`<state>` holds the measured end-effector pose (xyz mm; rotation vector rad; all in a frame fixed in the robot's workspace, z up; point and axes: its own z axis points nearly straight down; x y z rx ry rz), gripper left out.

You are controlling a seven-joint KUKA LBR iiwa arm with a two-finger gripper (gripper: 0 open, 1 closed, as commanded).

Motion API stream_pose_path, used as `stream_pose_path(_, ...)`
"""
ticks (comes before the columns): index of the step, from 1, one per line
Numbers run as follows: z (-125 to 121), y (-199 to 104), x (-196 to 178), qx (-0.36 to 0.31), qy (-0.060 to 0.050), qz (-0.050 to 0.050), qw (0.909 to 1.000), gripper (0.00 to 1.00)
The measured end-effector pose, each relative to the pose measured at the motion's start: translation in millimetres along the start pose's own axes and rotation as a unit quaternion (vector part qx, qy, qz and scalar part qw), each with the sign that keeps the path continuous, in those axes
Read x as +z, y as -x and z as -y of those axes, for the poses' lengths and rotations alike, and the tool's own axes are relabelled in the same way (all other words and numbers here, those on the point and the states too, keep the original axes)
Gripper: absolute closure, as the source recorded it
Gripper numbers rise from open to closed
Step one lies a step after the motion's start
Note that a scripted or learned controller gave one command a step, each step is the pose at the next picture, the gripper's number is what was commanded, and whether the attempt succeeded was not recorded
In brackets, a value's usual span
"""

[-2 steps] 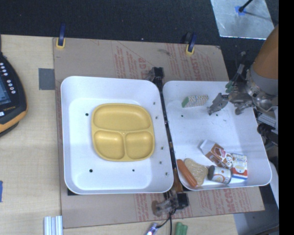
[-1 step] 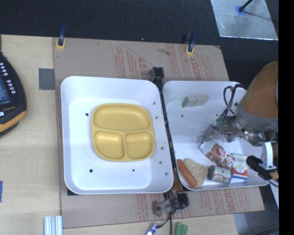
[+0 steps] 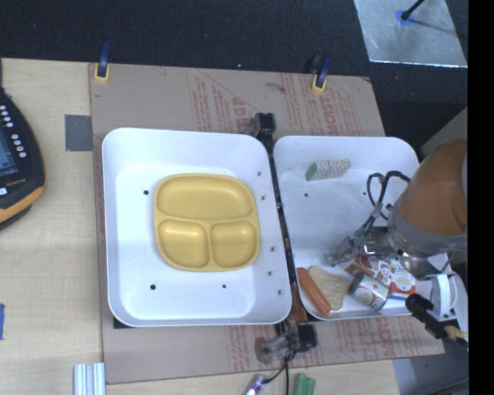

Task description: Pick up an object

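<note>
— Over by the right edge of the surface (image 3: 49, 319), what's the arm (image 3: 435, 200) doing?

— It reaches over the right bin (image 3: 346, 151), low above the clutter in that bin's near right corner. The gripper (image 3: 364, 241) is down among the things there; I can't tell what state it is in, or whether it has hold of anything.

— What's in that corner?

— A sausage (image 3: 308, 291) along the near edge, a pale slice of bread (image 3: 331, 287) just beside it, a small grey can (image 3: 367, 293), and a red-and-white packet (image 3: 393, 275) touching the can. Scissors (image 3: 382, 189) with black handles lie nearer the right wall, partly under the arm. A small speckled strip (image 3: 328, 169) sits apart near the far edge.

— And the left bin (image 3: 123, 220)?

— A yellow divided plate (image 3: 207, 220) lies in its middle, flat. At the surface's left edge there's a handheld control pad (image 3: 8, 163).
</note>
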<state>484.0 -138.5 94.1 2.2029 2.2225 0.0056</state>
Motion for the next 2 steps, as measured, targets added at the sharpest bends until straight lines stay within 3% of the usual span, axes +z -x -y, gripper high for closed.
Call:
stream_pose_path(1, 0, 1, -10, -0.003, -0.001, 0.0, 1.0, 1.0)
stream_pose_path(2, -29, -47, -98, 0.002, -0.006, -0.003, 1.0, 1.0)
